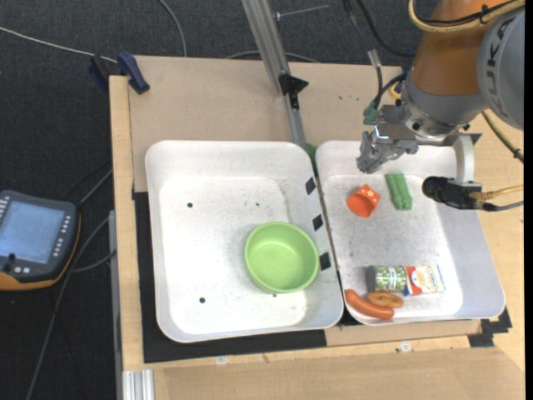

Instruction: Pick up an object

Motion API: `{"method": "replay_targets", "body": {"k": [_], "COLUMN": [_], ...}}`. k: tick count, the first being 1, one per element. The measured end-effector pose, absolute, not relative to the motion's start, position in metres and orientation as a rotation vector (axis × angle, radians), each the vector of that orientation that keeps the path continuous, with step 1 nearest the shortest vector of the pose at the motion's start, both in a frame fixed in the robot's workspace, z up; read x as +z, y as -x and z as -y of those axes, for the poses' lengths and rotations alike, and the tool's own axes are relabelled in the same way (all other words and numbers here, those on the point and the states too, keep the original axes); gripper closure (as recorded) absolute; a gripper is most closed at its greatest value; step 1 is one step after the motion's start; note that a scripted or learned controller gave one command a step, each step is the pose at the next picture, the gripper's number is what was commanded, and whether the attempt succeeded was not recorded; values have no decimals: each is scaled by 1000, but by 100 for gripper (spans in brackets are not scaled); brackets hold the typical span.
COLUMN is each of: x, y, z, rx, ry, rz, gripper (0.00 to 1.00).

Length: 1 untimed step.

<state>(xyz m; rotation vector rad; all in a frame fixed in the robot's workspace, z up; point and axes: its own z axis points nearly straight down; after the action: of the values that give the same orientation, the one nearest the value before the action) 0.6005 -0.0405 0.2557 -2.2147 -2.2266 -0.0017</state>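
Two white bins on a tan bench. Right bin (475,265) as landmark: gripper (372,158) hangs over its far left corner, nothing seen in it; opening cannot be told. Orange cup (363,201) just below it, green block (400,191) alongside. Carton (405,279) and sausage (369,305) at near edge. Green bowl (281,257) sits in neighbouring bin

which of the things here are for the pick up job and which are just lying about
For the job:
gripper over the right white bin
small orange plastic cup
green ridged block
printed carton
red toy sausage
lime green plastic bowl

Lying about:
handheld controller pendant
blue clamp
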Motion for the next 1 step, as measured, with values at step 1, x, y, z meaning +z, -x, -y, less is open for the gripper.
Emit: {"method": "replay_targets", "body": {"k": [1], "x": [240], "y": [-589], "z": [-5], "rx": [0], "ry": [2217], "rz": [2224], "gripper": [100]}}
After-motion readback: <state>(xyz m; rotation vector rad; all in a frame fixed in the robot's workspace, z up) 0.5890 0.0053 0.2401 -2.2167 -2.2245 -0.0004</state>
